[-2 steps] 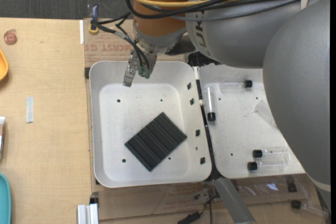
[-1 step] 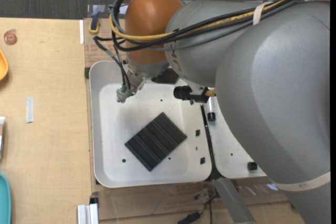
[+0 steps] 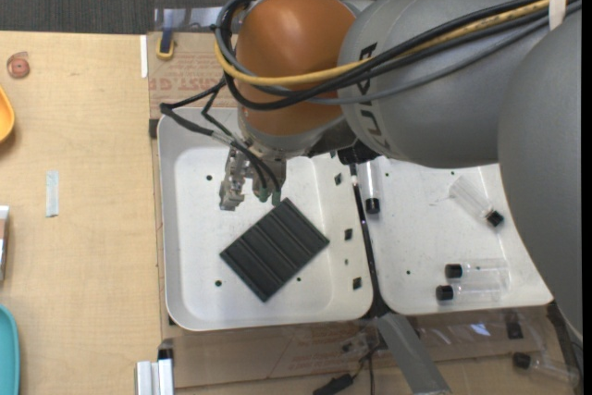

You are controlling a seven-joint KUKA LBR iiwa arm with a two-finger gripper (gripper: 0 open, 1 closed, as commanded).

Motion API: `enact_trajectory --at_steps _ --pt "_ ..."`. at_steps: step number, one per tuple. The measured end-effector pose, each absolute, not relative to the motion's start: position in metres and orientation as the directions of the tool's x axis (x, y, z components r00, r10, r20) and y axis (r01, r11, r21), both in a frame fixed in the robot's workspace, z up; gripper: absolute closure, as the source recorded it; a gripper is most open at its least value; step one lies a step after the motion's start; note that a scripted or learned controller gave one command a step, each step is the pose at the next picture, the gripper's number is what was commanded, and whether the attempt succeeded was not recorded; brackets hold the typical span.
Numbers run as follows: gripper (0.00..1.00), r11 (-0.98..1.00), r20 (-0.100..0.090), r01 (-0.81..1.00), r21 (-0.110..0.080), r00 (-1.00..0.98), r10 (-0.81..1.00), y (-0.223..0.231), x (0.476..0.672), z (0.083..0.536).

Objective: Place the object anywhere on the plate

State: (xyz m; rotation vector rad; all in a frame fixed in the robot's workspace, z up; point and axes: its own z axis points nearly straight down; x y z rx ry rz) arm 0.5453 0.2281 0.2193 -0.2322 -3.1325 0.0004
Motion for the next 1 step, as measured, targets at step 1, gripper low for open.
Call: enact_trajectory --at_steps 1 --pt "1.00 0.996 0.002 0.087 -0.001 -0.996 0.087 0.2275 0.5081 0.1583"
